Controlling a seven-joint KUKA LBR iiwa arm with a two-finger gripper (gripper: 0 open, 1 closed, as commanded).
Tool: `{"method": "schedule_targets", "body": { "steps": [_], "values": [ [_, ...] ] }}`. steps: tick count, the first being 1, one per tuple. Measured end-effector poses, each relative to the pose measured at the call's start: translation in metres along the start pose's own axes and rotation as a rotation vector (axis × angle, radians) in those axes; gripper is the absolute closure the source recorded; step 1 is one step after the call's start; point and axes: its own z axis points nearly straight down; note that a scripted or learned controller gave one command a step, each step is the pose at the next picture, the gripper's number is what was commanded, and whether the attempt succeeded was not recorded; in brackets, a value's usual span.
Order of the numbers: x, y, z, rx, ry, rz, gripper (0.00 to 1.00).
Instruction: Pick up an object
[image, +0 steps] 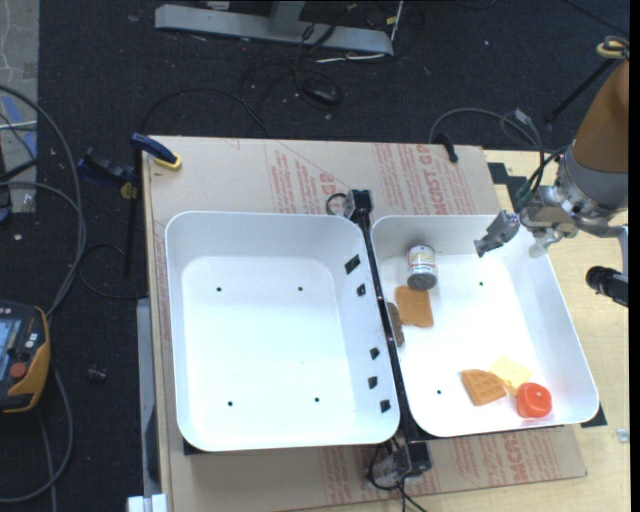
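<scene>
Hand (518, 235) hovering over the right bin's (575, 330) far corner, nothing between its 2 spread fingers.

Candidates all lie in that bin: a small can (422, 267) near the far wall, a brown cracker (415, 306) just below it by the divider, and an orange wafer (483, 386), yellow piece (513, 373) and red cap (533, 400) clustered at the near corner. Judged risk: flat pieces may slip the fingers, and the can, lying close to the wall, could roll off.
</scene>
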Motion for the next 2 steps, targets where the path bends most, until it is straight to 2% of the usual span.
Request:
{"method": "schedule_targets", "body": {
  "steps": [1, 2],
  "values": [
    [0.024, 0.043, 0.113, 0.009, 0.002, -0.002, 0.0],
    [0.054, -0.008, 0.054, -0.005, 0.0, -0.001, 0.0]
  ]
}}
